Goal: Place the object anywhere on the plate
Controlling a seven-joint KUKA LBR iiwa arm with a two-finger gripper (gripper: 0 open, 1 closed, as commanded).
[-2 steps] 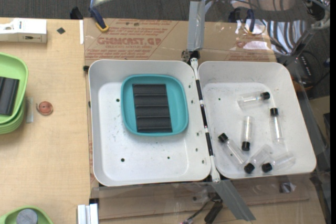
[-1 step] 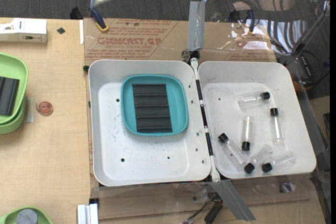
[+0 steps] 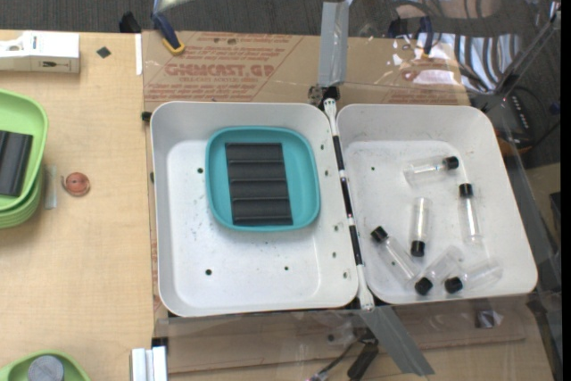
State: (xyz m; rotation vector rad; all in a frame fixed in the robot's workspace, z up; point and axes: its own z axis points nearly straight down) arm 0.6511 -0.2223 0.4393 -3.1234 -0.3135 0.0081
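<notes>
A teal plate with a dark ribbed insert lies in the left white bin, toward its upper middle. Several clear vials with black caps are scattered in the right white bin: one near the top, one at the right, one in the middle, one lower left, and a cluster at the bottom.
A cardboard sheet lies behind the bins. On the wooden bench to the left rest a green dish, a small round orange piece and a white box. A metal hinge runs between the bins.
</notes>
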